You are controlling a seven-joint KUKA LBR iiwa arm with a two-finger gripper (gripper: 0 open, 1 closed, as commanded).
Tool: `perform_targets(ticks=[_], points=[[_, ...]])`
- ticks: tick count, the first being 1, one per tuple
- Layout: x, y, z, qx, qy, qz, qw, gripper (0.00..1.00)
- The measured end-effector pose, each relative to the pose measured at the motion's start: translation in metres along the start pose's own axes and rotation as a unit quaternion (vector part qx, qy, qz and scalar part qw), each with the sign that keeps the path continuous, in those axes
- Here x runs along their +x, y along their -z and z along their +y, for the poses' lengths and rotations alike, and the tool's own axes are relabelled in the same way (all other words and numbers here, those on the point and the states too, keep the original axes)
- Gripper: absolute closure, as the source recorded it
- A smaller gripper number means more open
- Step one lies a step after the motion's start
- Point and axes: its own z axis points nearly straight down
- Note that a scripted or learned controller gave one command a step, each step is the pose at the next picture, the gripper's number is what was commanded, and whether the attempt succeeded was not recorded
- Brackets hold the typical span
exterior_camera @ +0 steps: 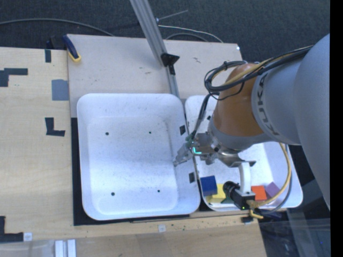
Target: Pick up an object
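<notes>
My gripper (181, 155) hangs over the right rim of the left bin (88, 143), near the divide between the two bins. In the right bin (293, 196), just below the gripper, a blue cube (208, 184) rests against a yellow piece (217, 197). Further right lie an orange block (259, 192) and a purple block (272, 188), close together. The arm's orange wrist band (236, 108) and grey body cover most of the right bin. I see nothing between the gripper and the blocks touching.
A slanted metal rail (153, 33) crosses the bench behind the bins. A blue and yellow clamp (71, 48) sits at the board's back left corner. Dark tape marks (52, 126) lie on the wooden bench to the left.
</notes>
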Motion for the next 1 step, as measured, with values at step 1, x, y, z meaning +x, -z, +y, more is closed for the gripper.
perform_targets(ticks=[1], points=[[0.0001,0.0,0.0,0.0,0.0,0.0,1.0,0.0]])
